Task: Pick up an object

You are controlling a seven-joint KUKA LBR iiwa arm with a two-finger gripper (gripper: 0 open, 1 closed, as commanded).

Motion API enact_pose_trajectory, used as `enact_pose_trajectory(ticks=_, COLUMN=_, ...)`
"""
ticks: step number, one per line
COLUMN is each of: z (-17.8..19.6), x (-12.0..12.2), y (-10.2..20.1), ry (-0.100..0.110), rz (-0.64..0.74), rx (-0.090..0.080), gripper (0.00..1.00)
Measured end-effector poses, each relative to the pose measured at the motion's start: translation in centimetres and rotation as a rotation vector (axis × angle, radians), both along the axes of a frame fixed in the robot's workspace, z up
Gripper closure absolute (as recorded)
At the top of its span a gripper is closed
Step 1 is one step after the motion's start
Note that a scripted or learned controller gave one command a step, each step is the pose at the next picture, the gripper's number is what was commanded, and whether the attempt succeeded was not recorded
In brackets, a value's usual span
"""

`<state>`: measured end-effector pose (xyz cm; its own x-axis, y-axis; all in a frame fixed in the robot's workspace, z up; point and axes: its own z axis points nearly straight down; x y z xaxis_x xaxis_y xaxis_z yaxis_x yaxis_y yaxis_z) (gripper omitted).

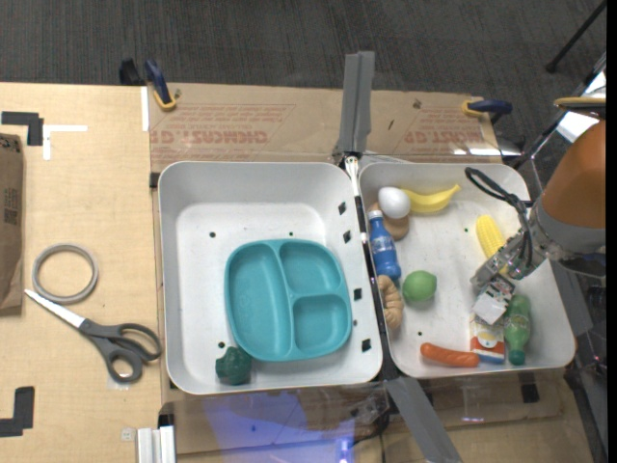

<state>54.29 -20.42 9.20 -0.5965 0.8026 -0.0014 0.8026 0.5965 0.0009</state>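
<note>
Tool (494,287) low in right bin (551,355) beside green bottle (518,328), finger state indeterminate; advise a centred, vertical descent before closing, clear of the corn (490,235).

Bench (87,201) bears bins (193,220), scissors (101,334), tape roll (65,271).
</note>
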Motion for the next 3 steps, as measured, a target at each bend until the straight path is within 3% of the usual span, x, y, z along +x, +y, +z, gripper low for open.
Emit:
enact_pose_trajectory(ticks=1, z=11.8, x=4.9, y=2.2, ry=0.0, rz=-0.224, rx=-0.001, gripper=1.0)
enact_pose_trajectory(ticks=2, z=0.0, x=1.8, y=7.0, ry=0.001, rz=0.047, rx=0.0, gripper=1.0)
enact_pose_trajectory(ticks=3, z=16.2, x=4.4, y=6.4, ry=0.0, rz=-0.236, rx=-0.001, gripper=1.0)
